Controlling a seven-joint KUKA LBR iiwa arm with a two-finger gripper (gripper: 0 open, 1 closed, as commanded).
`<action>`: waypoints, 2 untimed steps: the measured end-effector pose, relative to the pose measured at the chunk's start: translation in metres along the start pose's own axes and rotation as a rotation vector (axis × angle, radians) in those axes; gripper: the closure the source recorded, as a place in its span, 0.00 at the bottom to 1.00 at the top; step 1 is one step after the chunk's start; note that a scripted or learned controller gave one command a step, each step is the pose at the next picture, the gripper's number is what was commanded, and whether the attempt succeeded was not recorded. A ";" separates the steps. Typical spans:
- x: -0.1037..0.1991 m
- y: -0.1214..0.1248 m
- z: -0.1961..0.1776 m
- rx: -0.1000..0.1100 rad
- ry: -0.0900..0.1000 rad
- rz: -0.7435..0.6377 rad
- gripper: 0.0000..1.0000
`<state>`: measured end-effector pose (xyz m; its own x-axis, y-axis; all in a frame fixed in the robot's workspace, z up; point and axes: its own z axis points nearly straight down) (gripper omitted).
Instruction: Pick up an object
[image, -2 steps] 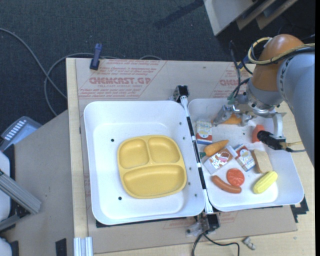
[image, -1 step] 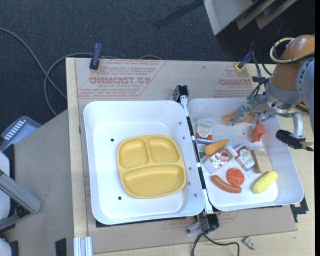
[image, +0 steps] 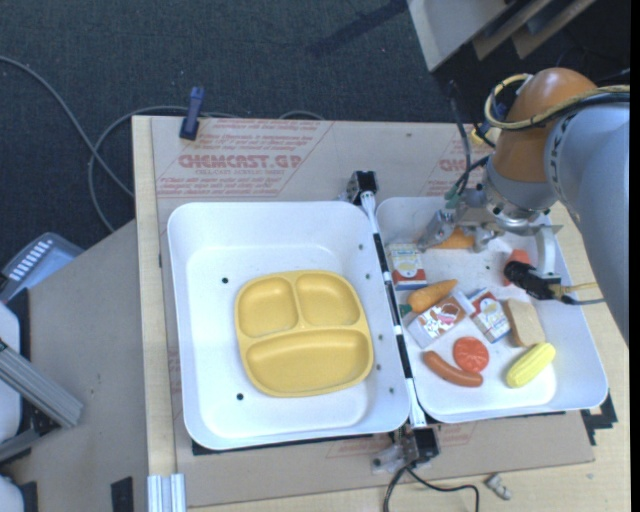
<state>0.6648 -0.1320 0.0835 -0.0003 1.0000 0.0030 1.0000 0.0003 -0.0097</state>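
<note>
Bins (image: 200, 300): two; yellow tray (image: 300, 330): one; sausage (image: 452, 369): one.

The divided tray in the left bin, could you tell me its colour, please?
Yellow; the divided tray shows plainly in the camera view.

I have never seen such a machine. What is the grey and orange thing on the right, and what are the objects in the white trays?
It is a robot arm, seen by one camera fixed above the bench, looking down at a slant. Its tool reaches into the far end of the right bin, over an orange item; I cannot tell whether it holds anything. That bin contains toy food: a sausage, a tomato, a corn cob, a carrot and small cartons. The left bin holds a yellow divided plate.
</note>
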 end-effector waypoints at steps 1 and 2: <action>-0.004 -0.004 -0.008 0.013 -0.005 0.003 1.00; -0.004 -0.003 -0.009 0.011 -0.005 0.002 0.00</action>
<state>0.6620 -0.1360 0.0920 0.0018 1.0000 -0.0022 0.9998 -0.0019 -0.0203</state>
